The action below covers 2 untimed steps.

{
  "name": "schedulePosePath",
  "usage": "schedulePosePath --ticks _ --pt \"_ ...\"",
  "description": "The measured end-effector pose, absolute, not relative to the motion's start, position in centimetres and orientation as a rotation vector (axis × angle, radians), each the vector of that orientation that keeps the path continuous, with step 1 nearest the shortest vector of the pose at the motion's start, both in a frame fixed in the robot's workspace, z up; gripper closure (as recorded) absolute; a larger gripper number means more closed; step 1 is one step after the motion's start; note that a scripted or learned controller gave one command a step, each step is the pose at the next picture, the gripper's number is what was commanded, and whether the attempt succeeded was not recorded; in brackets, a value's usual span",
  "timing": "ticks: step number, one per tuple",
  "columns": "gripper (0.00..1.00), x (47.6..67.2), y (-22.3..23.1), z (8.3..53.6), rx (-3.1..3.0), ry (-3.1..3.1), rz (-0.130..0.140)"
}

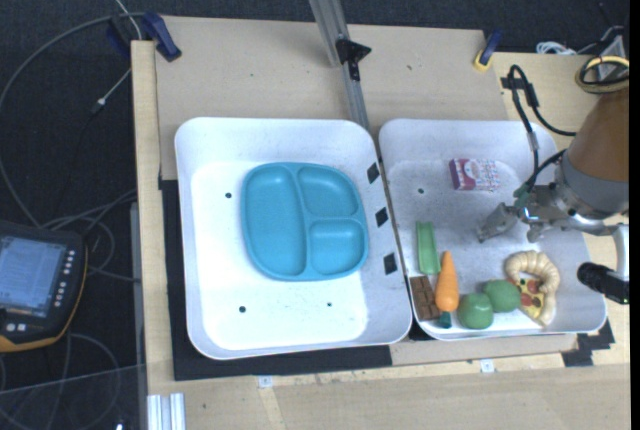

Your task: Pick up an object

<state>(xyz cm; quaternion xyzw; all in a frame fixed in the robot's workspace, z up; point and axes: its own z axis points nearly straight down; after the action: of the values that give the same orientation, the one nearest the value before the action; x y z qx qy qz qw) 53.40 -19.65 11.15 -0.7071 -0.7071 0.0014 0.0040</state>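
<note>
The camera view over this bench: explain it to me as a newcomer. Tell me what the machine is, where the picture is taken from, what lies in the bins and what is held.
One fixed camera looks down at a slant on a wooden bench. The machine is a grey robot arm with an orange band, reaching in from the right. Its two-finger gripper hangs open over the right white bin with nothing between its fingers. That bin contains a small pink and white carton, a flat green stick, an orange toy carrot, a brown bar, two round green toys and a yellow ring-shaped toy. The left white bin holds a blue plastic plate with three compartments.
</note>
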Motion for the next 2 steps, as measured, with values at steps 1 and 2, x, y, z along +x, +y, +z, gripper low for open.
schedulePosePath --ticks 1,2 --pt "0.0 53.4 -19.6 9.1 -2.217 -2.219 0.003" --pt "1.0 53.5 -19.6 10.4 -2.219 -2.222 -0.002"
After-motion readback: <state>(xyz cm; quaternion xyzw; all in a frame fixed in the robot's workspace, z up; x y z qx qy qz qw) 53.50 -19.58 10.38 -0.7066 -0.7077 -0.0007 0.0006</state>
